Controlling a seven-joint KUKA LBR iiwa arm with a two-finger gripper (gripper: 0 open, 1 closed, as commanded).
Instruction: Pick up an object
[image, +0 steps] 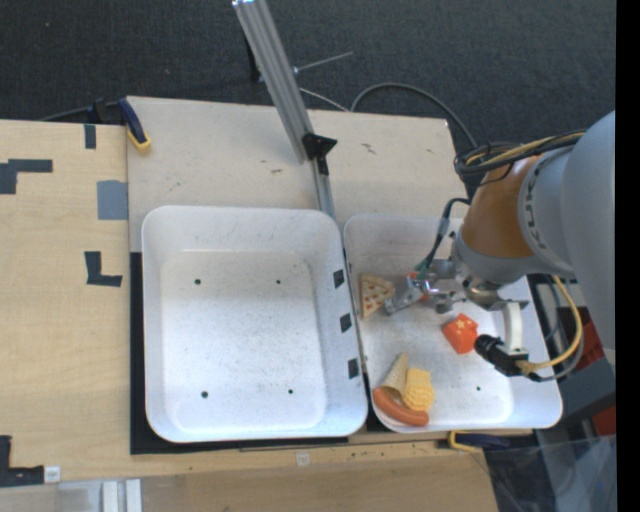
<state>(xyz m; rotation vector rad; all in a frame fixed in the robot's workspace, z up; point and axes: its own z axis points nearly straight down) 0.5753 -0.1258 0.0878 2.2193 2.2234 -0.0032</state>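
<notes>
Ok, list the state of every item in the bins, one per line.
tan waffle piece: lying flat at the right bin's left wall, beside the gripper
orange block: resting on the bin floor, untouched
yellow corn piece: lying near the front edge
red sausage: lying against the front rim, touching the corn
left bin: upright on the bench

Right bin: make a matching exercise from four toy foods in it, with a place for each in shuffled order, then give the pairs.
Things:
1. waffle-patterned wedge
2. orange block
3. hot dog
4. corn cob

Places:
A. along the bin's near rim
B. beside the wall shared with the left bin, left of the gripper
C. lying just above the hot dog
D. mid-bin, below the arm's wrist

Pairs: 1-B, 2-D, 3-A, 4-C
</notes>
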